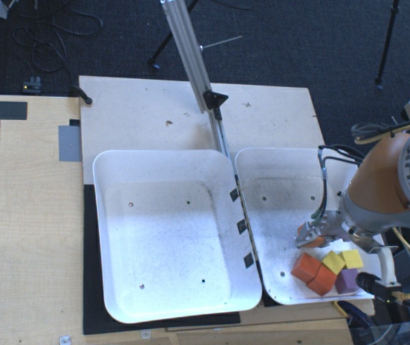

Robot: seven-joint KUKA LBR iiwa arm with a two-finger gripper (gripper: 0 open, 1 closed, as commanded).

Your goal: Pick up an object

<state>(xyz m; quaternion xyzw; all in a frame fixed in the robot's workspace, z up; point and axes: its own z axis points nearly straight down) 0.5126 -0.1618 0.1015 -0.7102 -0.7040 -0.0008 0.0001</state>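
Rightward, right bin (277, 192), orange block (313, 272), yellow blocks (342, 259), purple block (347, 280)

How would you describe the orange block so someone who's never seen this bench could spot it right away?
Find the right-hand white bin, the one the arm reaches into. In its near right corner sits a small cluster of blocks just below the claw. The orange block is the biggest and leftmost, beside two yellow blocks and a purple block.
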